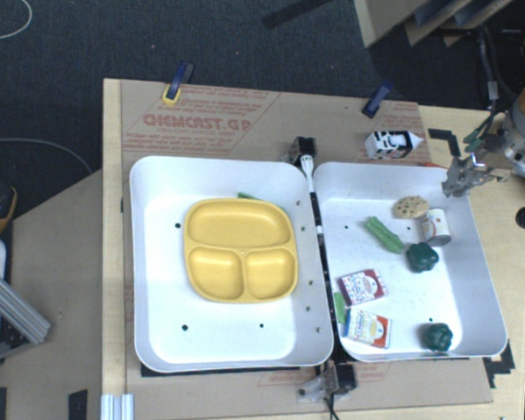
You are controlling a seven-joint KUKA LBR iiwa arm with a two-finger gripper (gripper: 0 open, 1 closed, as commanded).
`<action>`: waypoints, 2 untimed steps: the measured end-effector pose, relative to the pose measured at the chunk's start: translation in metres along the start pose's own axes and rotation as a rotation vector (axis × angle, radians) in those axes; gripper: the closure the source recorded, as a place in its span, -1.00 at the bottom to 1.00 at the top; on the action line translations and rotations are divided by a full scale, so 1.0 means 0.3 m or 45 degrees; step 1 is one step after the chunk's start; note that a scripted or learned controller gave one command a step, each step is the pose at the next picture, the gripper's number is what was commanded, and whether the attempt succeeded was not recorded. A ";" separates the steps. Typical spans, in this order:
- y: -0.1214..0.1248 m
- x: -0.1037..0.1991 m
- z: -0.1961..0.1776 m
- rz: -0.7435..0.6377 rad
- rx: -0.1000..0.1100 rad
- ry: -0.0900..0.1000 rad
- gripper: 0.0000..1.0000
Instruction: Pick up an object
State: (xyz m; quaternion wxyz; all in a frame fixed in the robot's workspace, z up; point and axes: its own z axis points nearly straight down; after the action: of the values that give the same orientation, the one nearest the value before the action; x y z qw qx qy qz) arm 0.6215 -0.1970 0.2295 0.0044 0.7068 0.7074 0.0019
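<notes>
Gripper (462, 178) hung over the right bin's (480, 251) far right corner; whether it was spread or pinched I could not tell, nothing seen in it. Nearest candidates: cookie (411, 205) and small can (434, 227), near the far edge. Judged best to descend vertically on one, clear of its neighbour and the bin wall.

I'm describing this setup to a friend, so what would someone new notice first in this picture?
The big yellow divided plate in the middle of the left bin stands out first. Next comes the scatter in the right bin: a cookie, a green pod, two dark green pieces and two small packets. The gripper hangs at that bin's far right corner.
</notes>
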 end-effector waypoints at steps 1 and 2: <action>-0.072 0.121 0.002 -0.002 0.015 0.007 1.00; -0.161 0.291 0.036 -0.005 0.018 0.008 1.00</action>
State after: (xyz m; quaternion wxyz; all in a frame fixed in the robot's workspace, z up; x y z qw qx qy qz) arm 0.5732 -0.1098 0.2180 -0.0027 0.7055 0.7087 -0.0007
